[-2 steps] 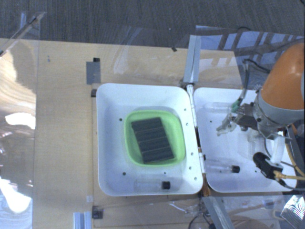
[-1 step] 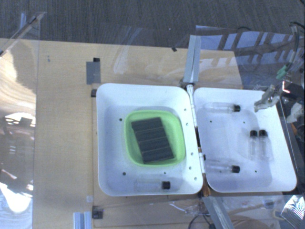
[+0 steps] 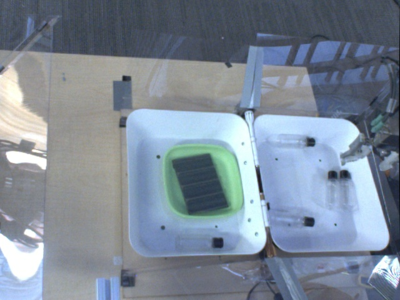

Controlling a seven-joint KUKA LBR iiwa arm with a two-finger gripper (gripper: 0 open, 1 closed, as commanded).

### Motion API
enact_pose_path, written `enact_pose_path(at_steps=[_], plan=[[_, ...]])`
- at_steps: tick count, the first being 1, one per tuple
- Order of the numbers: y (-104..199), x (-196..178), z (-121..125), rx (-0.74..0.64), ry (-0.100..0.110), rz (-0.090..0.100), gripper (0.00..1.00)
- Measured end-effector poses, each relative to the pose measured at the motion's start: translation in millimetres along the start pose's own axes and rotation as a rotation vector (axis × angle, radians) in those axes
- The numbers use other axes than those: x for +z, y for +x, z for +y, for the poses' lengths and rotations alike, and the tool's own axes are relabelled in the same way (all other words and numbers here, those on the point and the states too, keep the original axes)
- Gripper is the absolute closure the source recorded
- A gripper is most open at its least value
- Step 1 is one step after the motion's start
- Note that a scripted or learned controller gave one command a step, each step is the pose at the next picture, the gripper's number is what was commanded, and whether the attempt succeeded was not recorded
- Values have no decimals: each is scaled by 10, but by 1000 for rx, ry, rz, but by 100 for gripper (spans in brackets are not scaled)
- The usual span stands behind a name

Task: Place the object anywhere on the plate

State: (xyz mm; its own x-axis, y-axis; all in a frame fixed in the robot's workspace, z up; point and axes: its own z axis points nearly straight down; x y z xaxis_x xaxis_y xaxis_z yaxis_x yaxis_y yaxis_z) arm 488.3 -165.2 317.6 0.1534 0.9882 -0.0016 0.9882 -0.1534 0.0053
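A lime-green square plate [image 3: 234,186] sits in the middle of the left bin [image 3: 140,167]. A dark grey ridged block [image 3: 200,184] lies on the plate, turned slightly askew. A clear vial with a black cap [image 3: 201,243] lies in the left bin in front of the plate, off it. Several more clear black-capped vials lie in the right bin [image 3: 369,230]: one at the back [image 3: 292,141], a pair side by side [image 3: 338,189] and one at the front [image 3: 291,219]. My gripper [image 3: 354,150] hangs over the right bin's far right rim, apart from every vial.
A grey metal bracket [image 3: 252,80] stands behind the seam between the bins. Cables and arm parts [image 3: 381,124] crowd the right edge. The wooden bench [image 3: 75,167] stretches to the left of the bins under a reflective sheet.
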Motion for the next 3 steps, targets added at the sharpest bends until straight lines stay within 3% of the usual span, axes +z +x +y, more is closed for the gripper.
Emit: enact_pose_path(at_steps=[1,2,3], plan=[[-350,331,53,41,0,0,0],[-303,524,50,64,-1,0,0],[-277,514,61,-48,0,0,0]])
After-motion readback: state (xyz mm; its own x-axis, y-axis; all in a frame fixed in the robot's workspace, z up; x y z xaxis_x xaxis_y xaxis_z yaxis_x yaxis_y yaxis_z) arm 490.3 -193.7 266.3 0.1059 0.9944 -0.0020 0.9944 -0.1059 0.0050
